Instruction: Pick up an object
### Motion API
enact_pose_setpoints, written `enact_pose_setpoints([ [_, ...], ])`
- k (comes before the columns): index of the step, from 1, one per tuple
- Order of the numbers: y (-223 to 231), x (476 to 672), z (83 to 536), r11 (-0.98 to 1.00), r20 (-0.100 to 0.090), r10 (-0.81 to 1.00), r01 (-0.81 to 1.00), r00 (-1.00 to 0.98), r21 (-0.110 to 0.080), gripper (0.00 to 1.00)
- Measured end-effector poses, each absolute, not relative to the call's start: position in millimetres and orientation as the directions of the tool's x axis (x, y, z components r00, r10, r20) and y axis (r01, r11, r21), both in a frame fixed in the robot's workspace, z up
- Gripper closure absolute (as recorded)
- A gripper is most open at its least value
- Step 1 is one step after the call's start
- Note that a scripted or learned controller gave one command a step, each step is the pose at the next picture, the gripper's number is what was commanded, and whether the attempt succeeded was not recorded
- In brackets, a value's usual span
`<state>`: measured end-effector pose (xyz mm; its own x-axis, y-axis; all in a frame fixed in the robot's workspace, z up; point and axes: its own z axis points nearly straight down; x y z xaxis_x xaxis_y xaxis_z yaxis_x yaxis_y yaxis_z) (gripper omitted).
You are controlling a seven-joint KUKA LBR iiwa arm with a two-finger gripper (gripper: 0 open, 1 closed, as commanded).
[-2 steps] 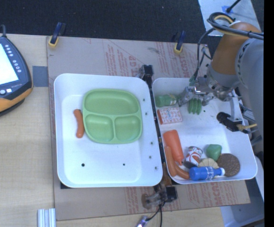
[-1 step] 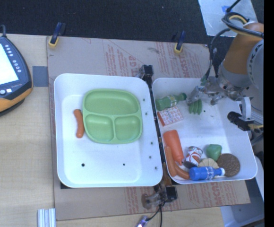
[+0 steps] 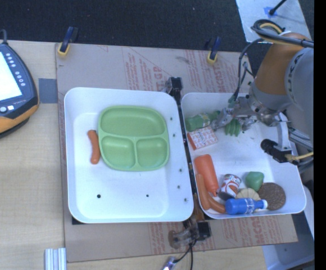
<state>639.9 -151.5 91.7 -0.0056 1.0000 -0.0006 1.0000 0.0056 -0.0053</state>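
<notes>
My gripper hangs low over the far part of the right bin. A small dark green item lies right under its tip, and I cannot tell whether they touch. Just left of it are a pale green piece and a red-and-white card. At the near end of that bin lie a long orange carrot, a blue bottle, a green pepper, a brown round cookie and a small red-and-white can.
The left bin holds a green divided plate and an orange sausage beside it. An orange-edged tablet lies on the bench at the far left. Clamps sit along the cardboard's far edge.
</notes>
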Motion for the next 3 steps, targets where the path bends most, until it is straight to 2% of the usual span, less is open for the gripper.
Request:
enact_pose_setpoints([
  [1, -125.2, 649.3, 90.7, -0.003, -0.017, 1.000, 1.000, 0.002, -0.030, 0.00],
  [2, -137.8, 655.8, 91.9, 0.004, -0.002, 1.000, 1.000, -0.004, -0.005, 0.00],
  [3, -162.5, 656.3, 92.2, 0.003, -0.001, 1.000, 1.000, -0.003, -0.002, 0.00],
])
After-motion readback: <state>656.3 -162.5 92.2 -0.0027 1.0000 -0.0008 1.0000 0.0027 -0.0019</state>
